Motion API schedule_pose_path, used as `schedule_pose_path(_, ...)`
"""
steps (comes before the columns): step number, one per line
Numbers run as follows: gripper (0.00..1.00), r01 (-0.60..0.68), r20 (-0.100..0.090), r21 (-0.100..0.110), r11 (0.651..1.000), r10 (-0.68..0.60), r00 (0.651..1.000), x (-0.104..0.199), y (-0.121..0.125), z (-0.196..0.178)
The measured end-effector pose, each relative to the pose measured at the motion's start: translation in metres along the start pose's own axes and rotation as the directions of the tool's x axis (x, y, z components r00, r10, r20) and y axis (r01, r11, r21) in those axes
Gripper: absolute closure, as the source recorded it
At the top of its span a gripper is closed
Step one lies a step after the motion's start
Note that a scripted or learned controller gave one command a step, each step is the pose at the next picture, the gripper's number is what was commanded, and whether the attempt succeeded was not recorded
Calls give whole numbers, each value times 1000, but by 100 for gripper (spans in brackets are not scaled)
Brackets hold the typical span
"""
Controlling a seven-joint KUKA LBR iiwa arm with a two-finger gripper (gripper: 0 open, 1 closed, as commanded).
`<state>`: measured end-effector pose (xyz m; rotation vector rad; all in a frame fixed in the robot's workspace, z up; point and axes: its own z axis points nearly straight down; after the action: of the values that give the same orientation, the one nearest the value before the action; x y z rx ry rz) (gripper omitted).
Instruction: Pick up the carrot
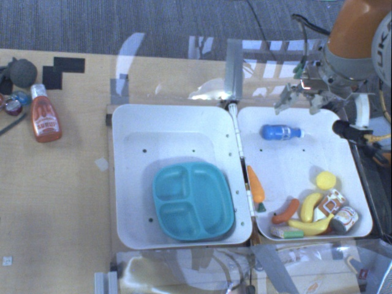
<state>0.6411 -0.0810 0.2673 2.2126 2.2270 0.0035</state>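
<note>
The orange carrot (pixel 255 185) lies along the left wall of the right bin (pixel 294 158), pointing toward the far end, with its green stub at the near end. My gripper (pixel 301 100) hangs above the far edge of the right bin, well away from the carrot. Its two grey fingers (pixel 283 99) are spread apart with nothing between them.
A blue bottle (pixel 280 132) lies in the right bin's far part. A yellow lemon (pixel 326 179), a banana (pixel 309 216), a sausage (pixel 285 212) and small packets crowd its near right corner. The left bin (pixel 135 164) holds a teal divided plate (pixel 193 199). A ketchup bottle (pixel 45 120) lies on the bench at left.
</note>
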Motion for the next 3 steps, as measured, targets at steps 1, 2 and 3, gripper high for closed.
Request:
schedule_pose_path(1, 0, -279, 1, -1, 960, 279, 960, -34, 28, 43)
schedule_pose_path(2, 0, -231, 0, 2, 973, 231, 973, -11, -57, 169)
schedule_pose_path(3, 0, -56, 4, -19, 998, 56, 998, -3, -129, 175)
